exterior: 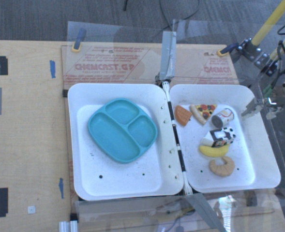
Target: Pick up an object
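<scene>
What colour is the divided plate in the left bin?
Teal, a solid blue-green with no pattern, on the divided plate; the camera view shows it plainly.

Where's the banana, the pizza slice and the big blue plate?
banana (213, 151), camera view, middle of its curve.
pizza slice (203, 112), camera view, its topped middle.
blue plate (122, 130), camera view, ridge between compartments.

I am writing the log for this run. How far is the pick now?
Nothing looks picked yet. The toy banana, croissant, pizza slice and small cup all lie in the right bin. The gripper is at that bin's right edge, near no item. Reaching, grasping and lifting are all left.
</scene>
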Controlling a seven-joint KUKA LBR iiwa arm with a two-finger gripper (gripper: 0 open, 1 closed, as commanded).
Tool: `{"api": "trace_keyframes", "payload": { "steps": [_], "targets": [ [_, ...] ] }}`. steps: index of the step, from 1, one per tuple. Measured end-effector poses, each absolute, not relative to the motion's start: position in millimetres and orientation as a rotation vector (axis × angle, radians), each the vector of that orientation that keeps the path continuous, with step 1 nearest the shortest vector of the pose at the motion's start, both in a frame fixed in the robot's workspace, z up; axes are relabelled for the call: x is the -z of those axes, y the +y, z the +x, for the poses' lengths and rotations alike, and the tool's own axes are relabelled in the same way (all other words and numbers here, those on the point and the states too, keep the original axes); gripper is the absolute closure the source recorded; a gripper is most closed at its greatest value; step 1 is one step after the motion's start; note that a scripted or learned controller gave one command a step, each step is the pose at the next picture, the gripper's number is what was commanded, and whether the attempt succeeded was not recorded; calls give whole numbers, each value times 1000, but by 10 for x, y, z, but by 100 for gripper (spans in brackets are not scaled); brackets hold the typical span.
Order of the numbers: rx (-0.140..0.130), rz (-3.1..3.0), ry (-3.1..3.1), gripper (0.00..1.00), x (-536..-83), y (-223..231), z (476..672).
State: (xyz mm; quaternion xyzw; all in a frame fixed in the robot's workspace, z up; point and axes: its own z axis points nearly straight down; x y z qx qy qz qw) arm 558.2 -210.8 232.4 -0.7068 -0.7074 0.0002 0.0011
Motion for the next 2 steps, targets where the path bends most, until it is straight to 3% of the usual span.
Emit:
{"api": "trace_keyframes", "payload": {
  "steps": [1,2],
  "targets": [
    [-1,-2323,-2117,0,-998,-1993,6221],
    [13,-2208,-2244,0,-908,-2089,5794]
  ]
}}
